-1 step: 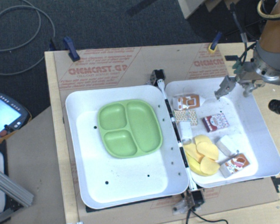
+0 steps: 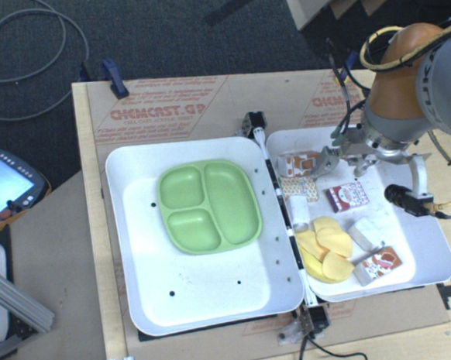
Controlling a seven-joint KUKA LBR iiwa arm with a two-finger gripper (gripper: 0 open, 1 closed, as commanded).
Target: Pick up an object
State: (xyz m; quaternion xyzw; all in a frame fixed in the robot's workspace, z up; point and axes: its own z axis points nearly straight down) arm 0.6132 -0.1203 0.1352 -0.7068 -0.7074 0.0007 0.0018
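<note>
Packets, chips and small cartons lie scattered across the right bin (image 2: 441,255) on the counter (image 2: 203,92), and any one of them would answer the task. The nearest candidate to the arm looks to be the small red-and-white packet (image 2: 346,197) lying flat in the middle of that bin. It appears light and thin, probably a soft wrapper that crumples and slides on the smooth white floor, so a hold across its narrow sides seems wiser than a pinch at a corner. The yellow chips (image 2: 328,249), heaped near the bin's left wall, look rigid, slick and rounded, hard to pinch cleanly. A red-and-white carton (image 2: 381,262) rests by the bin's near edge, stiffer and boxy, likely the easiest shape to take by its two long faces. Another printed packet (image 2: 298,164) sits at the far left corner of the same bin.

The gripper (image 2: 348,152) hangs over the far part of the right bin, below the orange band. How wide the jaws stand I cannot tell from here, and nothing is seen held between them. The red-and-white packet lies just near of the gripper and slightly right, apart from it. The green divided tray (image 2: 209,206) sits alone in the left bin (image 2: 141,298), well apart from the arm.
</note>
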